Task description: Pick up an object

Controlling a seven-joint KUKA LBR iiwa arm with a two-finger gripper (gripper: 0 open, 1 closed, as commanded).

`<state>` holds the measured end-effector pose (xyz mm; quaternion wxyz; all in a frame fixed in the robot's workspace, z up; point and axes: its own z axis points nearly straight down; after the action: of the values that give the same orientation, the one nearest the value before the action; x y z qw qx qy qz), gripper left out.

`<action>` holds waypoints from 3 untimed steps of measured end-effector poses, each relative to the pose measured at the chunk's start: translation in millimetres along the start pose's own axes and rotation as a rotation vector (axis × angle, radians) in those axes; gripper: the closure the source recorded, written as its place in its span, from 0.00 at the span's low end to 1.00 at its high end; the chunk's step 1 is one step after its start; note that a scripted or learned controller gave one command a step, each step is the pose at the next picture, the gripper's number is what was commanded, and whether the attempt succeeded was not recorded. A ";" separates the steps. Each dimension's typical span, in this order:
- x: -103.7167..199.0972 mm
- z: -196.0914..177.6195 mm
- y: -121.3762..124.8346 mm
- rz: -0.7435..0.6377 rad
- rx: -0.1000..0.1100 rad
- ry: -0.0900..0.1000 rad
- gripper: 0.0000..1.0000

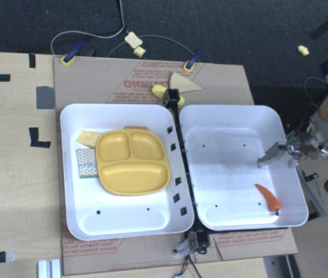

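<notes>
An orange carrot lies near the front right corner of the right bin. Just beyond it the hand hovers over the bin's right side, fingers unclear. In the left bin, a yellow divided plate touches a small packet.

The arm is cut off by the right edge, leaving just its wrist end in sight. The gripper is too small and blurred to read. The plate hides part of a card and a yellow piece at its left.
</notes>
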<state>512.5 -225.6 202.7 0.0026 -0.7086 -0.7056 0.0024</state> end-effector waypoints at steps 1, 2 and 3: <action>3.7 120.4 -27.6 -0.002 -0.011 -0.003 0.00; 2.1 105.3 -25.8 -0.003 -0.015 -0.007 1.00; 61.8 -11.0 -15.9 -0.013 -0.018 -0.001 1.00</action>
<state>496.9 -163.7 213.8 -0.0040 -0.7041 -0.7101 -0.0036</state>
